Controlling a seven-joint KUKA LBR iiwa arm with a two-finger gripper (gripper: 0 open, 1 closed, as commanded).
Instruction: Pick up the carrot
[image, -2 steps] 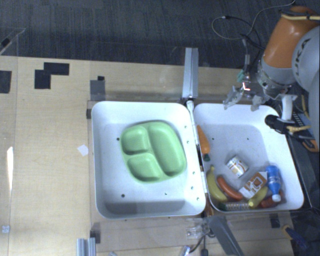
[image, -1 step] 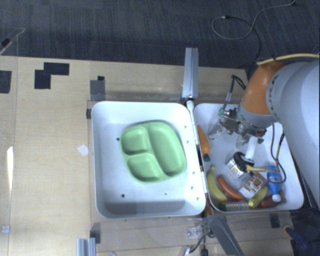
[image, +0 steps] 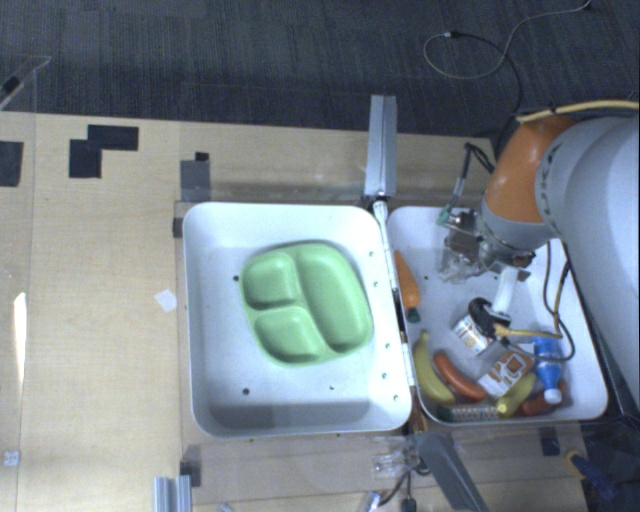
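Note:
The carrot (image: 406, 281) is a slim orange piece lying along the left wall of the right bin (image: 425, 232), its length running front to back. My gripper (image: 463, 265) hangs over the back middle of that bin, to the right of the carrot and apart from it. Its small dark fingers point down toward the bin floor. Nothing shows between them.
A green divided plate (image: 305, 300) lies in the left bin (image: 215, 380). At the front of the right bin lie a banana (image: 430, 372), a red sausage (image: 460, 378), a small can (image: 470, 333), a blue-capped bottle (image: 545, 362) and several packets. The arm fills the right side.

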